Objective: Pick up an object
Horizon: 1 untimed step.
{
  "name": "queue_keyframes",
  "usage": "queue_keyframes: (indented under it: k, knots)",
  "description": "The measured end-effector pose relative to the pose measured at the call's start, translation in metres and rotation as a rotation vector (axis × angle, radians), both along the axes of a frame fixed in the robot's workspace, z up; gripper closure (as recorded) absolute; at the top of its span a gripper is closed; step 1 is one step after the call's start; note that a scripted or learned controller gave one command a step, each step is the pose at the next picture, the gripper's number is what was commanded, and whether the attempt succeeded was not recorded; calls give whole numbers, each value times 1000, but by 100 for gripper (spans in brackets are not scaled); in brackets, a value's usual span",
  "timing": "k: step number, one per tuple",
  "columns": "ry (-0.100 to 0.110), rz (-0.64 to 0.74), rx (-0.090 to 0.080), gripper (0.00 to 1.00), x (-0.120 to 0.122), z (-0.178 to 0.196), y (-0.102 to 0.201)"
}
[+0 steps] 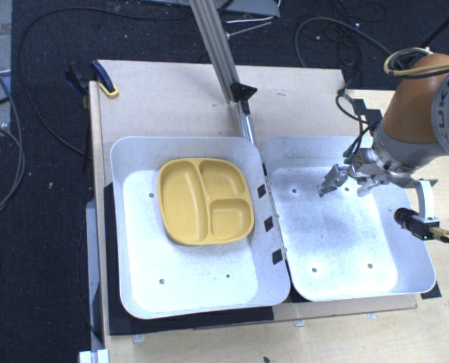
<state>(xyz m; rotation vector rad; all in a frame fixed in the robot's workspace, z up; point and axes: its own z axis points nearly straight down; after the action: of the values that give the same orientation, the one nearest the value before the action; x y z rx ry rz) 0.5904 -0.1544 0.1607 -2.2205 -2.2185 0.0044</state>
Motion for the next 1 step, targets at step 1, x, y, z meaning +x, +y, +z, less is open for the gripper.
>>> queue_keyframes:
  k: [1]
  knots:
    - [0,3,1,0,1,-52,10]
